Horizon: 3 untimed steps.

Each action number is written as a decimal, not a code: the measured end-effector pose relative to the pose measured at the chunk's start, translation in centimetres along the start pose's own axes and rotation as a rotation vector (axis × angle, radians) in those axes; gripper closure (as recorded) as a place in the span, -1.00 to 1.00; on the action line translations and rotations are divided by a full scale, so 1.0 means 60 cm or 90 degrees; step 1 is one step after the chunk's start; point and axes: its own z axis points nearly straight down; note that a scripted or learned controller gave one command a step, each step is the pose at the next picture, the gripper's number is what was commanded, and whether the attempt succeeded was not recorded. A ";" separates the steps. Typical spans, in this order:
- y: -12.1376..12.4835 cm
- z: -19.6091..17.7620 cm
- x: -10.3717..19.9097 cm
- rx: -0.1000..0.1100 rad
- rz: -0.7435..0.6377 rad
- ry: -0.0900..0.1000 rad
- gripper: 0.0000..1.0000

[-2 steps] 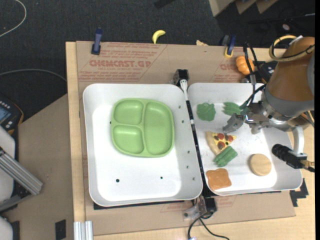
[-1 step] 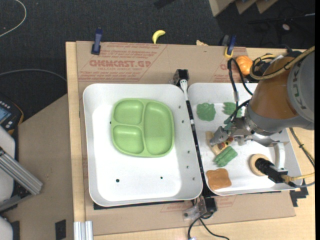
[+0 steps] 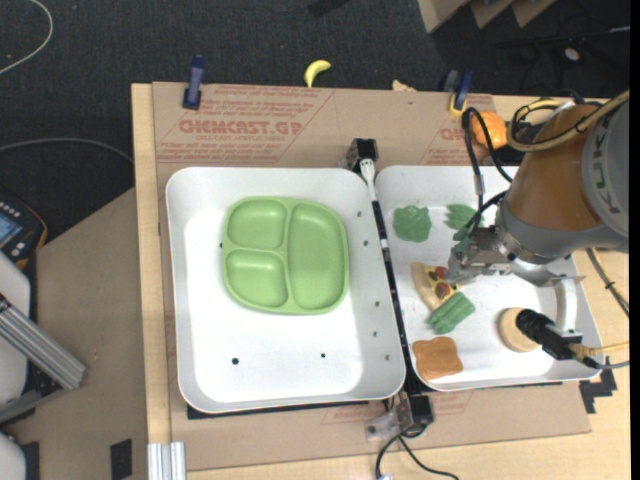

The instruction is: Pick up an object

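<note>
The pincer (image 3: 468, 264) is down inside the right bin (image 3: 560, 370), near that bin's middle, hanging from the grey arm (image 3: 555, 203) with its orange band that comes in from the right. Whether it is apart or together cannot be told; its tips are dark and small against the toys beneath. Just below and left of the pincer, close enough to be touching or nearly so, lies a pizza slice toy (image 3: 437, 285). Below that, near the pincer, is a green pickle-like piece (image 3: 452, 313), tilted. Further below, near the bin's front rim, sits a slice of toast (image 3: 437, 357). Above and left of the pincer is a green leafy piece (image 3: 411, 222); a second green piece (image 3: 462, 216) lies just above it. Below and right sits a round tan disc (image 3: 514, 330). Well to the left, the left bin (image 3: 200, 348) holds a green divided plate (image 3: 286, 255).
</note>
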 end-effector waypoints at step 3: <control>-0.031 -0.320 0.339 -0.003 -0.007 0.002 1.00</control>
